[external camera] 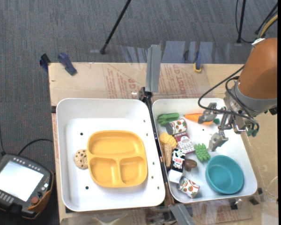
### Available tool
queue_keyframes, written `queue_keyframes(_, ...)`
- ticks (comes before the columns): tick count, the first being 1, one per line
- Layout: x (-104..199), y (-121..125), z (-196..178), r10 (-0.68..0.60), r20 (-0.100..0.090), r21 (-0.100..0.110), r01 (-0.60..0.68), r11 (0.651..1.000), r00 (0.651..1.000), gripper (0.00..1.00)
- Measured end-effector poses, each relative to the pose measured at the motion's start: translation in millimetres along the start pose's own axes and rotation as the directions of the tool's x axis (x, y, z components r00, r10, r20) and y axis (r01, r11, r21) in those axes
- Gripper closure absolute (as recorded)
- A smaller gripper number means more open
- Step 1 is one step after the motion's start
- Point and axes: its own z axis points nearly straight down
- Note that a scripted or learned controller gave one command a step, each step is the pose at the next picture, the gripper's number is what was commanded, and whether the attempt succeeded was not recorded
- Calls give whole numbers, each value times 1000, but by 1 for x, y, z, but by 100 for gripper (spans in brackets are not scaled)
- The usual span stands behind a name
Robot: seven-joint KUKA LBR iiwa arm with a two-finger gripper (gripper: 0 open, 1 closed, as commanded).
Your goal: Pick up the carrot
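Note:
The carrot (196,117) is orange with a green top. It lies flat near the back of the right bin (249,165), tip pointing left. My gripper (215,124) reaches in from the right, just over the carrot's green end. One finger (210,109) sits behind the carrot and the other (218,140) in front of it. The fingers stand open and apart, and the carrot still rests on the bin floor.
Left of the carrot lie a green vegetable (167,118), a can (178,125), a corn cob (167,138) and small cartons (184,144). A green piece (202,152) and a teal bowl (224,174) sit nearer the front. The left bin (68,125) holds a yellow divided plate (117,157) and a cookie (80,159).

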Motion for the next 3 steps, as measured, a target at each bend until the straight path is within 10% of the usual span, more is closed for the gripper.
queue_keyframes(1,-77,-42,96,11,-11,-3,-11,1000,1000,0)
queue_keyframes(3,-77,-63,146,298,-14,-3,-298,955,954,0)
